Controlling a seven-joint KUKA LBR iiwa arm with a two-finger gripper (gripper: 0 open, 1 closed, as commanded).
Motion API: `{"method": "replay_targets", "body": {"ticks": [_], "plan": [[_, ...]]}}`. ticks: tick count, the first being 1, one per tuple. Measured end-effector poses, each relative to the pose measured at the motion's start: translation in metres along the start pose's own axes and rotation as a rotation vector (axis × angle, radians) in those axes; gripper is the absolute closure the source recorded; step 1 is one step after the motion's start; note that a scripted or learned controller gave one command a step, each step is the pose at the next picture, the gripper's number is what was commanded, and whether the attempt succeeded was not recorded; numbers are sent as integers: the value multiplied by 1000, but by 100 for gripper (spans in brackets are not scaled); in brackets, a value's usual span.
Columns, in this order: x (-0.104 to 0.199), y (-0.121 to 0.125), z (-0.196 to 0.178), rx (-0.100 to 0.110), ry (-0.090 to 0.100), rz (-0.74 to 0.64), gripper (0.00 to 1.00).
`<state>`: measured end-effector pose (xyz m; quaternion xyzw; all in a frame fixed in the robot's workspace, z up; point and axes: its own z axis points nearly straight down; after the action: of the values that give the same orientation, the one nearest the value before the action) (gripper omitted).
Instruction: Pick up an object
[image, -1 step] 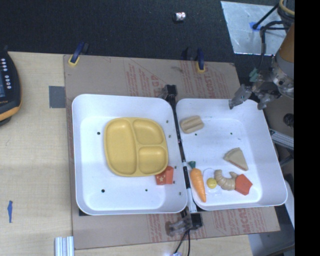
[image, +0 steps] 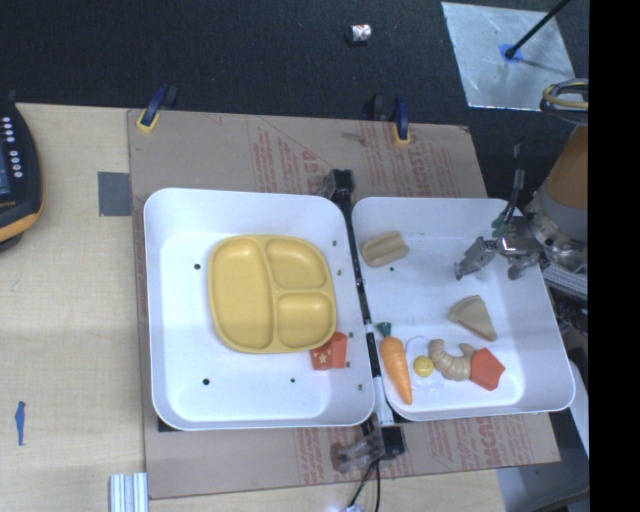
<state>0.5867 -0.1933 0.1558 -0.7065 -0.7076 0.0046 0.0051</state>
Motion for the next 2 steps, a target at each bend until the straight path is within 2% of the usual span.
{"method": "replay_targets", "body": {"ticks": [1,2], "plan": [[-3,-46,69,-1,2,-2,0],[-4,-42,54,-10,-2,-4,100]]}}
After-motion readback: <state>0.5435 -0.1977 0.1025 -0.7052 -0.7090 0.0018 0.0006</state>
